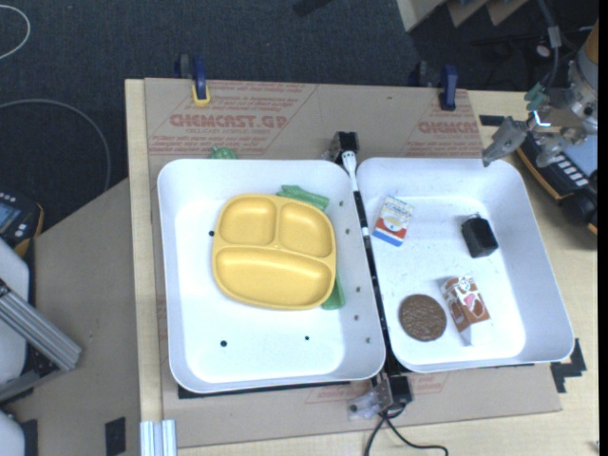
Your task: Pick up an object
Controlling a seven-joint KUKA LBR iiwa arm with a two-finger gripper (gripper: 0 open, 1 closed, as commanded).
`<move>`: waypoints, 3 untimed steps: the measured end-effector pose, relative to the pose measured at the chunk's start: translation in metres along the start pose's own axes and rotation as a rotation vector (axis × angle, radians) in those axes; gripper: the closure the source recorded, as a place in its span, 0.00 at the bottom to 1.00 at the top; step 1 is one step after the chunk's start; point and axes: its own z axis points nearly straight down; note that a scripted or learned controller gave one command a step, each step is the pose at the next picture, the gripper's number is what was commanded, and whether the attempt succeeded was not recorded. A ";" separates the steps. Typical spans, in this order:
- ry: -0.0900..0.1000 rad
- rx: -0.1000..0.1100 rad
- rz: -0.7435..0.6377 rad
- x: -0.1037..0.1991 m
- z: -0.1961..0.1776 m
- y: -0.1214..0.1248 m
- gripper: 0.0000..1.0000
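Brown cardboard covers the tabletop, and on it we see two shallow white bins side by side. The left bin carries a yellow divided plate, which lies flat toward the bin's far half with something green poking out from under its far edge and its right side. The right bin holds four small things, well apart from one another. A black block sits near the bin's right wall. A red-and-white carton lies toward the far left part of that bin, just beside the seam between the bins. A round brown disc rests near the front, and just to its right, almost touching, lies a small brown-and-white packet.

The arm comes in from the right, and its hand hangs above the far right corner of the right bin, over the rim and not down among the objects. We cannot tell from this angle how the hand is set, and we see nothing in it. The black block is the nearest thing to the hand, lying nearer the front and a little to the left of it; the carton, the disc and the packet lie farther off toward the front left.

Two blue clamps pin the cardboard at its far edge.
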 end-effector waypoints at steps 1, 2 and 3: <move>-0.001 -0.014 -0.005 0.050 -0.125 -0.069 0.00; -0.001 -0.020 -0.006 0.093 -0.265 -0.117 0.00; 0.002 0.001 -0.011 0.190 -0.256 -0.152 0.00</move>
